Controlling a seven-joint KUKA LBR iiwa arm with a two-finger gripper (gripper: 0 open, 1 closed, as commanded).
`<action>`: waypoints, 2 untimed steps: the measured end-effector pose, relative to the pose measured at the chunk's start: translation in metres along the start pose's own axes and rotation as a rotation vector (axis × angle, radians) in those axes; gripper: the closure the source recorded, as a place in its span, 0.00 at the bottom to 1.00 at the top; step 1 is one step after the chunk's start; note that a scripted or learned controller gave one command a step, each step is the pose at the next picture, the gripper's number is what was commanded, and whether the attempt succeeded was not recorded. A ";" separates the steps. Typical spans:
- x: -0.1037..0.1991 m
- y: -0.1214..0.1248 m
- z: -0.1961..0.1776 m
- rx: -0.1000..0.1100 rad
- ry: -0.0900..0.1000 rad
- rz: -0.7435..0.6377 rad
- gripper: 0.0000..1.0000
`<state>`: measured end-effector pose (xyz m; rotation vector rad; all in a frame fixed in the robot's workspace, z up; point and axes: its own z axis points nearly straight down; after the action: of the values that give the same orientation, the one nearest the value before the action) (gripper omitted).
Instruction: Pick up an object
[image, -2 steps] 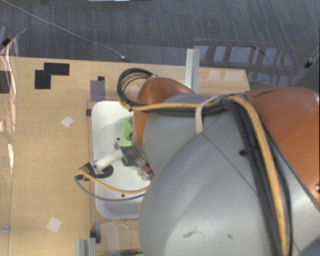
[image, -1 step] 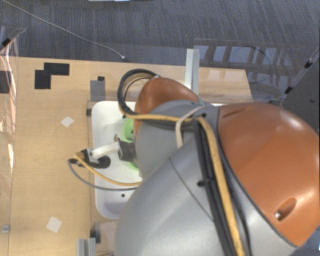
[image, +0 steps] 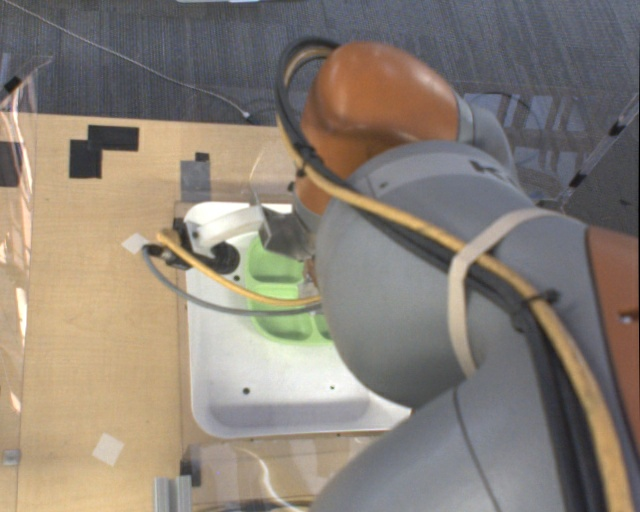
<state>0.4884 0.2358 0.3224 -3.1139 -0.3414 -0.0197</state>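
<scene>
The claw (image: 287, 238) hung over the white bin (image: 270, 405); its opening state could not be determined. A green object (image: 272, 292) lay directly beneath the claw.

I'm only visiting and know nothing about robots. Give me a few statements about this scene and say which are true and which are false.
1. A green thing lies in the white bin. True.
2. The bench is blue. False: it is a pale wood colour.
3. The arm covers part of the green thing. True.
4. The band on the arm is purple. False: it is orange.
5. Black marks show on the bench towards the view's upper left. True.
</scene>
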 end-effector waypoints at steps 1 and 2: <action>-0.003 0.002 0.076 -0.008 -0.016 -0.194 1.00; -0.003 0.001 0.095 -0.007 -0.013 0.015 1.00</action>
<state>0.4867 0.2346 0.2274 -3.1245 -0.3194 -0.0004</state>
